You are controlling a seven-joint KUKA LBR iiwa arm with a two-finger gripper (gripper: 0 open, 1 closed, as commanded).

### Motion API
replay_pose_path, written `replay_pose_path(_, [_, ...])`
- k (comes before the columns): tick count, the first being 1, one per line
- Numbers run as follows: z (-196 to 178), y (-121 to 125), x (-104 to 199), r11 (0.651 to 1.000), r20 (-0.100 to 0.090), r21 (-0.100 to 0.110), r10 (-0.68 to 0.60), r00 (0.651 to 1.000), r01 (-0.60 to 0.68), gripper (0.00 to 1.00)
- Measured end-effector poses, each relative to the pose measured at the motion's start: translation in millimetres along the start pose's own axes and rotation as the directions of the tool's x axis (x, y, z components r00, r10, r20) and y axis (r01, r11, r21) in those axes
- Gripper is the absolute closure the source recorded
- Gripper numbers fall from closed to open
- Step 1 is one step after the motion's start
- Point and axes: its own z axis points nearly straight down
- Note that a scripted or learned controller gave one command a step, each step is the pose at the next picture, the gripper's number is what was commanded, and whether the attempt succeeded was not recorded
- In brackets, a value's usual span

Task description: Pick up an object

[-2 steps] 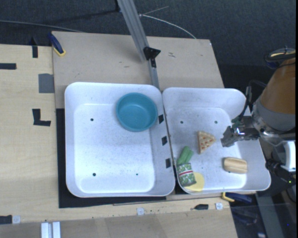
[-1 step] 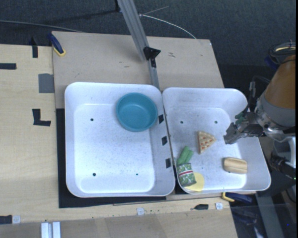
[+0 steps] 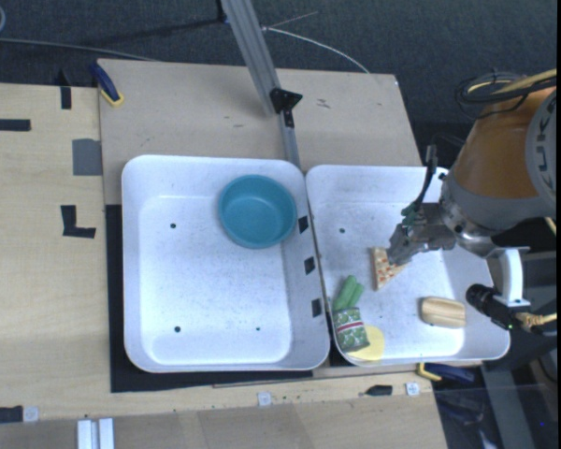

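Note:
My gripper (image 3: 401, 247) hangs low over the middle of the right bin (image 3: 355, 190). Its tip is right at the upper end of a small pizza-slice toy (image 3: 384, 270). The view does not let me tell whether the gripper touches the slice or only hovers over it. A tan bread-like block (image 3: 442, 312) lies to the lower right of the gripper. Near the bin's front left corner rests a green bottle-shaped toy (image 3: 348, 312), its lower end over a yellow round piece (image 3: 369, 343).
A blue bowl (image 3: 257, 211) stands at the back of the left bin (image 3: 168, 279). A grey metal pole (image 3: 252, 40) slants down to the divide between the bins. The arm's orange band (image 3: 500, 162) looms over the right bin's right edge.

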Motion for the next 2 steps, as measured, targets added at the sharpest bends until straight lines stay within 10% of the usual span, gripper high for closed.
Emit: replay_pose_path(2, [8.8,59.6,88.6,1.000,-0.001,0.000,-0.001,1.000,0.001,1.00])
